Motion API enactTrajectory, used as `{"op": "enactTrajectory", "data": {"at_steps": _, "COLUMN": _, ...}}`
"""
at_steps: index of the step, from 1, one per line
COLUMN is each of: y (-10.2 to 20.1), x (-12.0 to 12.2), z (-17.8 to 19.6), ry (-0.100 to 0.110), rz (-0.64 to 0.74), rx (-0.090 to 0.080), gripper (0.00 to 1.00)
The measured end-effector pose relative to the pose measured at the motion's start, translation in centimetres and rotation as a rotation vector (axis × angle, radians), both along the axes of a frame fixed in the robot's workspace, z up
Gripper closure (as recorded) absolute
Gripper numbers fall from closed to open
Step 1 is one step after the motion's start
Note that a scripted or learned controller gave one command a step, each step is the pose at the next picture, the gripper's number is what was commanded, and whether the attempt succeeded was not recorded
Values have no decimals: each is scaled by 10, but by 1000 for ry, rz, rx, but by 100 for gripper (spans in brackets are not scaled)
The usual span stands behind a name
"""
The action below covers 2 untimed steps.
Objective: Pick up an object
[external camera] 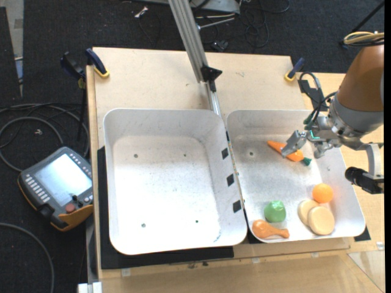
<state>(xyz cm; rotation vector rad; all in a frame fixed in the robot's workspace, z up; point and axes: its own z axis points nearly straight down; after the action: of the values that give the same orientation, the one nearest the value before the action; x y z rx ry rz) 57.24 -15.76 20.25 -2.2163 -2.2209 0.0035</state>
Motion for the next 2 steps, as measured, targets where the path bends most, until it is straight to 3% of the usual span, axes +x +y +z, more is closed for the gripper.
{"op": "enactTrajectory", "data": {"at_steps": 1, "y": 0, "x": 1, "z": 2, "ry": -4, "rz": -1, "rx": -1, "gripper": 0}}
{"op": "enactTrajectory", "data": {"at_steps": 2, "y": -3, "x": 9, "z": -55, "ry": 1, "rz": -2, "rx": -1, "gripper": 0}}
